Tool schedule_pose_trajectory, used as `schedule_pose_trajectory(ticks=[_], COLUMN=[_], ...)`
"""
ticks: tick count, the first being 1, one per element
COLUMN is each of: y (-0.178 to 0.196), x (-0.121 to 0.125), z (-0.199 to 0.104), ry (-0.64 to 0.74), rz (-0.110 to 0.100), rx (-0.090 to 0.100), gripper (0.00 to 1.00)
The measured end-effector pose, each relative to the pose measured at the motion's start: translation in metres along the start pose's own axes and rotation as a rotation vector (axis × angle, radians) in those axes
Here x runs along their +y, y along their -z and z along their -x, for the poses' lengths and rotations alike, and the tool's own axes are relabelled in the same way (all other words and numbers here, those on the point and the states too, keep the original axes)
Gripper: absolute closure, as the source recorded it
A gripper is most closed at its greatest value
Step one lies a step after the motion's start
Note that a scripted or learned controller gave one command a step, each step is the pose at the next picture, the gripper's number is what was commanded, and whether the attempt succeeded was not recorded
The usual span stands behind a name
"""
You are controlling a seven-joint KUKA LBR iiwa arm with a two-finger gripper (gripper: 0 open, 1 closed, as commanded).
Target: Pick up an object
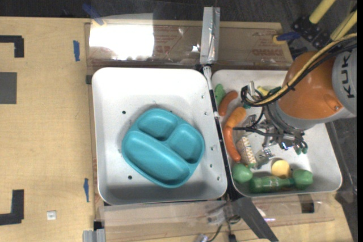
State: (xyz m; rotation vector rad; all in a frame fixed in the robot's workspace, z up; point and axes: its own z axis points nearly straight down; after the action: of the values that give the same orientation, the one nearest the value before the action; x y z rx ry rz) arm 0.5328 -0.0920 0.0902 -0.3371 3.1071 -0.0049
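- Camera view, arm [317, 93]: comes in from the right, orange band over the right bin [332, 164], wrist pointing down into it; yellow/black cables loop over the band.
- Gripper [272, 141]: low in the right bin, mid-bin, above the toy pile. Dark linkage w/ green-tipped bits visible.
- Fingers: can't tell if open or closed; too cluttered and partly hidden by the wrist. Nothing clearly seen between them.
- Objects in right bin, along left wall: orange carrots [231, 122], one curved along the wall, green tip at top.
- Striped piece [247, 149] just beside the carrots, near the gripper's lower left.
- Yellow ball [279, 167] just below the gripper; contact can't be judged.
- Green dumbbell [272, 179] lies across the front of the right bin, touching or nearly touching the ball.
- Left bin [113, 93]: holds a teal tray [163, 146] w/ three compartments, tilted diagonally, near centre, well apart from the gripper.
- Bins sit side by side on the desk [39, 122], w/ black markings and blue tape bits at left.
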Motion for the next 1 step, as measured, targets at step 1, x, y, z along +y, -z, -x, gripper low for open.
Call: schedule_pose_trajectory(ticks=[1], y=[0.0003], x=[-0.0099], z=[-0.0200], ry=[0.049], rz=[0.000], rx=[-0.001], gripper=[0.00])
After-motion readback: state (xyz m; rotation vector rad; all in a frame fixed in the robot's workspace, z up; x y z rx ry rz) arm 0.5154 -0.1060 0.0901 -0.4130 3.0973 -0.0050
